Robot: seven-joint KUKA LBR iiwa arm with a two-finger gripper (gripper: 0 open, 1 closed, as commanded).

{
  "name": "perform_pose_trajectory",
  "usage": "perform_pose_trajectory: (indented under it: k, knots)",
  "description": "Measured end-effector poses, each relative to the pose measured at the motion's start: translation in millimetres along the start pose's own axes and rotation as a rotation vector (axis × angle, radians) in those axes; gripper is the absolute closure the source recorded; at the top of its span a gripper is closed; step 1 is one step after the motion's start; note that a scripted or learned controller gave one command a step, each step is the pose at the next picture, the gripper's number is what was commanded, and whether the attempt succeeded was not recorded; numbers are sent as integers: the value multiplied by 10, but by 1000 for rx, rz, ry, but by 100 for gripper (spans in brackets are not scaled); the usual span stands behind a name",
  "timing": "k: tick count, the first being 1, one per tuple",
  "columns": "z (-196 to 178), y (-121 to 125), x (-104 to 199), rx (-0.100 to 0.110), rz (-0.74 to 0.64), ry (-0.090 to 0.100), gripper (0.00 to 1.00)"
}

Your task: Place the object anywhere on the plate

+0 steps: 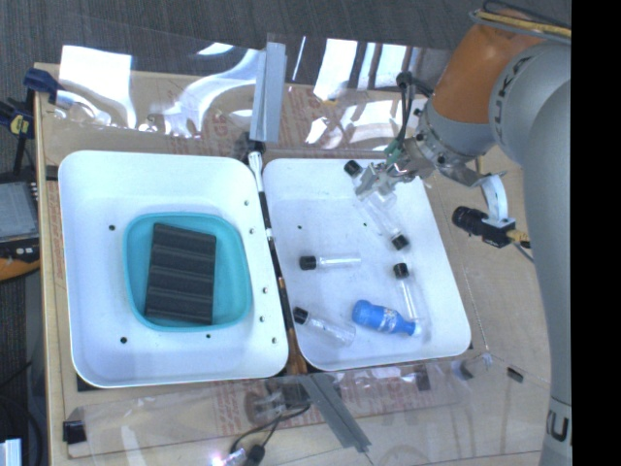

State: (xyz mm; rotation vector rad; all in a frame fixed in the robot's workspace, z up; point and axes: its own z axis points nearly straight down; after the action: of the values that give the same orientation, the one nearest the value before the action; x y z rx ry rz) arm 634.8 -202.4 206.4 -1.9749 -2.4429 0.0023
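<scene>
So the arm (505,76) comes in from the right, grey with that orange band, and its gripper (386,176) sits over the top part of the right bin (448,289), close to the bin's upper right corner. Whether it's open or closed can't be made out, the whole tip is a small blur of metal and clear plastic.

Right under the gripper is a clear vial with a black cap (353,169), the cap poking out to the left. It's touching or nearly touching the tip, but actual grip can't be confirmed.

More stuff is scattered in the right bin: another clear vial (388,227) running down from the gripper to a black cap, one lying sideways in the middle (328,260) with its cap on the left, one along the right side (407,294) with its cap up top, and one near the bottom left (323,326). A blue bottle (380,317) lies near the bottom, just beside that right-side vial.

Over in the left bin (87,260) sits the teal plate (233,260), squarish with rounded corners, roughly in the middle. A dark ribbed block (180,273) lies on it, slightly tilted. None of the vials is on the plate, they're all in the other bin.
</scene>
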Motion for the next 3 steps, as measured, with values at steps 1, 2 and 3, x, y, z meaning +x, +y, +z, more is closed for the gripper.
perform_pose_trajectory:
  k: [1, 2, 3]
  knots:
    - [18, -252, 792, 2, -220, 2, 100]
    - [161, -257, 1722, 4, -127, 2, 100]
    - [160, -259, 1715, 4, -126, 1, 0]
